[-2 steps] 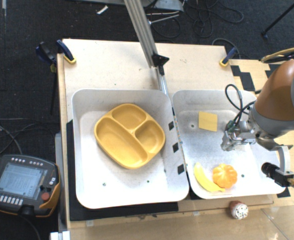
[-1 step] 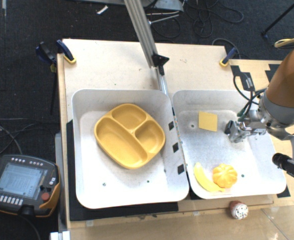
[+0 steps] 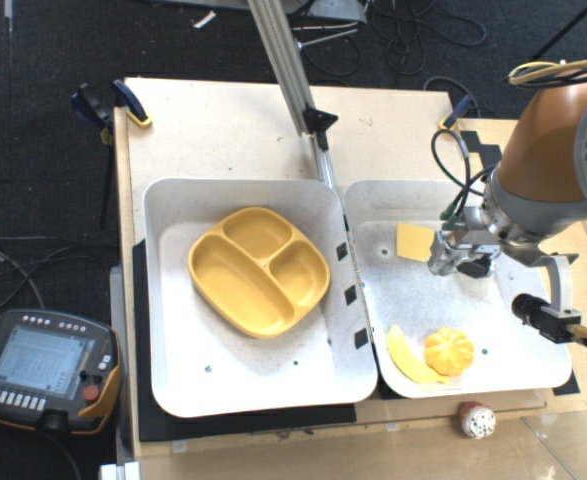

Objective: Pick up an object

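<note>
i saw a pale wooden bench (image 3: 223, 118) on dark carpet, carrying two shallow white bins. the left white bin (image 3: 173, 368) held a yellow three-compartment plastic plate (image 3: 260, 269). in the right white bin (image 3: 393, 208), the grey arm's gripper (image 3: 443, 263) sat just right of a flat yellow square piece (image 3: 414, 241); i couldn't tell its finger spread. a yellow pumpkin-shaped toy (image 3: 448, 350) lay beside a yellow banana (image 3: 405, 358) at lower right.
</note>
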Controlling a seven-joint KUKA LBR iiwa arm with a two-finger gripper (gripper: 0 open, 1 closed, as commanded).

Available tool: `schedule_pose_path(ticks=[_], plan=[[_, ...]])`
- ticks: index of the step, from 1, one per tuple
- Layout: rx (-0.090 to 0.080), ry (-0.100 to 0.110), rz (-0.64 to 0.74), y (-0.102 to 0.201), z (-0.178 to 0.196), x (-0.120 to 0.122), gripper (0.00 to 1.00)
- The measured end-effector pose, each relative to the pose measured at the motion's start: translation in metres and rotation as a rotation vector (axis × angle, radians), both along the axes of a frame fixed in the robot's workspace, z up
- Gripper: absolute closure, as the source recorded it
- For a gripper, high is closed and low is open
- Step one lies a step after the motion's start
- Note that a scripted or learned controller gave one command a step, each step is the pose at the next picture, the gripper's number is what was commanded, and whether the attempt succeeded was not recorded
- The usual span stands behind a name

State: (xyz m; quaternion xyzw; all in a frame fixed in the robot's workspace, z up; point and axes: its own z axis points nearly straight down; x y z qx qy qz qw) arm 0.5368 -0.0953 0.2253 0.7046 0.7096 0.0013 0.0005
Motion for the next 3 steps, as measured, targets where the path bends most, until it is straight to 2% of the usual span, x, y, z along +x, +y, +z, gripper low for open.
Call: schedule_pose_path(ticks=[1, 3], plan=[[0.001, 0.001, 0.002, 0.059, 0.008, 0.004, 1.0], [0.0, 0.002, 0.001, 0.169, -0.007, 0.034, 1.0]])
